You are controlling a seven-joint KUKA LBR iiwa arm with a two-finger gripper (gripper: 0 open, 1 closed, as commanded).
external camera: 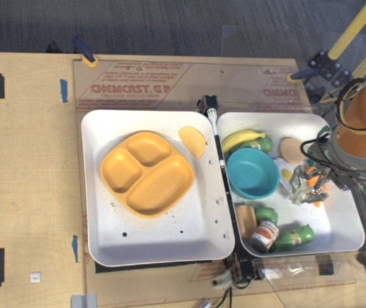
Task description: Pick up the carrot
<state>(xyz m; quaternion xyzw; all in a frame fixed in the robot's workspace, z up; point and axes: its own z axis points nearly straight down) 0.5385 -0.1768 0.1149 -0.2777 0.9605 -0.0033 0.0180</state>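
Observation:
The carrot (319,196) shows as small orange patches poking out from beneath my gripper, in the right part of the right bin (347,226). My gripper (307,186) hangs low directly over it, just right of the teal bowl (252,172). The gripper's metal parts and cables hide most of the carrot. Whether the carrot is held cannot be made out.
Also in the right bin are a banana (241,138), a beige egg-like piece (290,149), a brown block (246,217), a red-labelled can (266,235) and a green vegetable (296,236). The left bin (99,236) holds an orange divided plate (148,172) and a yellow slice (192,140).

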